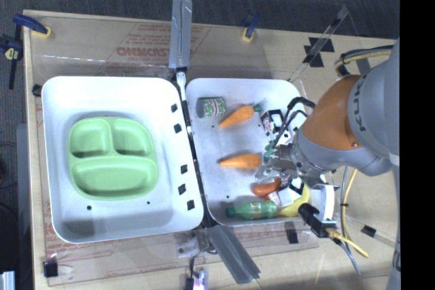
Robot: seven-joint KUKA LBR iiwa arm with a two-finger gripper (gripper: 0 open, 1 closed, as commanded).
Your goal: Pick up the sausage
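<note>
Dark carpet surrounds the wooden counter [102,37] carrying two white bins. Nearest in the right bin [224,88] lie one green bottle [251,210] and one banana [293,206]; just beyond, the sausage [266,188] lies directly under the jaws [275,170], whose spread I cannot tell. Farther sit two carrots [240,161] [238,117] and one small can [211,106]. One green divided tray [113,157] fills the left bin [54,146].
</note>
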